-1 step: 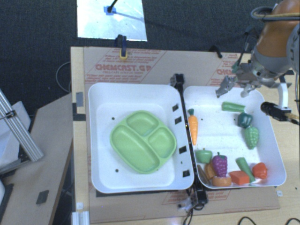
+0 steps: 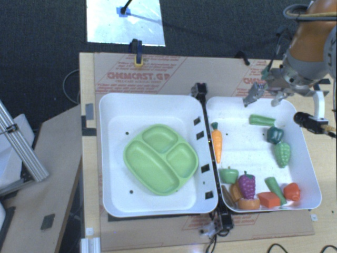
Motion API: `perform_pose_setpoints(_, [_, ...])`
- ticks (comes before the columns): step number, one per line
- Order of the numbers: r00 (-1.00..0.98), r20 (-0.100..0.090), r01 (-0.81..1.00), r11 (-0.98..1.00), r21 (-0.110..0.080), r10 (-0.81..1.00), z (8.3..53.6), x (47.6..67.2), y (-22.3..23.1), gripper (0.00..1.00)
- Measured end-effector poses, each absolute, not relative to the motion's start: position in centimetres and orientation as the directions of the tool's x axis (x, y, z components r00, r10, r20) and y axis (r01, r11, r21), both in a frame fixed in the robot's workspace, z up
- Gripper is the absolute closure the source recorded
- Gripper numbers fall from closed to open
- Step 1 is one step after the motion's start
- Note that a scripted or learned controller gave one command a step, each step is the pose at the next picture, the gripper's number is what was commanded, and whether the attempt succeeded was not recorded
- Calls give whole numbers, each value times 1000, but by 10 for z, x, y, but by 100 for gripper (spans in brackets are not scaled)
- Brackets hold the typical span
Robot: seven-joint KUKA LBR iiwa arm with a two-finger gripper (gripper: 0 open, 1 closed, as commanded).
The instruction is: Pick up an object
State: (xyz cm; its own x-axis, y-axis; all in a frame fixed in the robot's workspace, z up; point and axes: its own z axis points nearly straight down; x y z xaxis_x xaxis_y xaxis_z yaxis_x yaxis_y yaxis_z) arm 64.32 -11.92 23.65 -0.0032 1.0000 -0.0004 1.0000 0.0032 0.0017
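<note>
While the pincer (image 2: 265,94) is held spread and empty above the right bin's (image 2: 310,157) far rim, a grasp could be spoiled by crowding, since the toy food (image 2: 259,188) is heaped in the near corner, pieces touching, where one may be nudged aside.

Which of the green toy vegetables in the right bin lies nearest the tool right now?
The long light-green piece at the far end of the right bin, lying crosswise just below the tool. The other green pieces sit farther down the bin.
</note>
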Motion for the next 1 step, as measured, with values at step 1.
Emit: perform_pose_setpoints(1, [-3,-1,1000,3,2,1000,197,644,-117,0])
